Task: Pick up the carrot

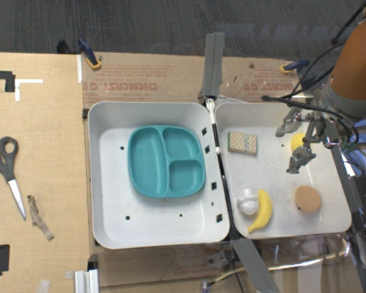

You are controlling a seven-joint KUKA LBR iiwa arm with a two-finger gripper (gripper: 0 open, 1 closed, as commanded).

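Your gripper (296,144) hung, fingers (301,159) spread and empty; the carrot likely was light, stiff, best pinched mid-length.

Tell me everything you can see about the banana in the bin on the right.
The banana is yellow, curved and whole, probably a plastic toy. It lies flat on the right bin's floor near the front wall, its lower tip toward that wall. A small white object sits against its left side. Nothing else touches it.
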